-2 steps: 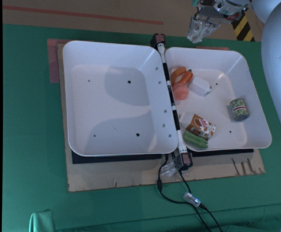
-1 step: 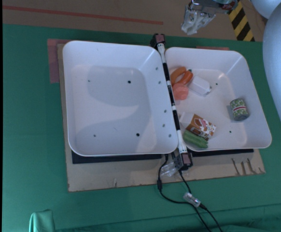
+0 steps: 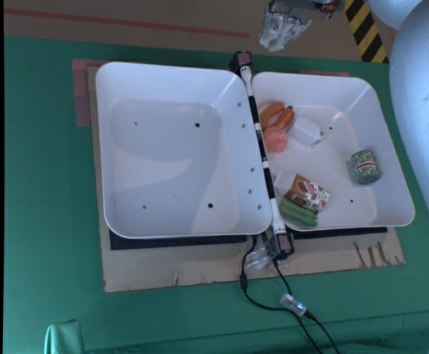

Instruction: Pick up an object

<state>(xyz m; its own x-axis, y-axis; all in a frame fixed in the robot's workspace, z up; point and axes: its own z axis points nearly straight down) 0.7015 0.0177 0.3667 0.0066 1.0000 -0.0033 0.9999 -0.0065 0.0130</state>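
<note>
My gripper (image 3: 279, 35) hangs high above the far edge of the right bin (image 3: 388, 169), its pale fingers pointing down with nothing between them. In that bin lie an orange carrot-like piece (image 3: 275, 114), an orange-red piece (image 3: 276, 139) just below it, a small white object (image 3: 304, 130), a green can (image 3: 364, 167), a printed orange-brown packet (image 3: 307, 193) and a green cucumber-like piece (image 3: 298, 212). All of these sit well below and in front of the gripper.
The left bin (image 3: 126, 94) stands beside the right one, with a black-and-white striped divider (image 3: 259, 135) between them. Both rest on cardboard over a green bench. Cables (image 3: 288, 301) trail off the front edge. The grey arm (image 3: 421, 87) fills the right side.
</note>
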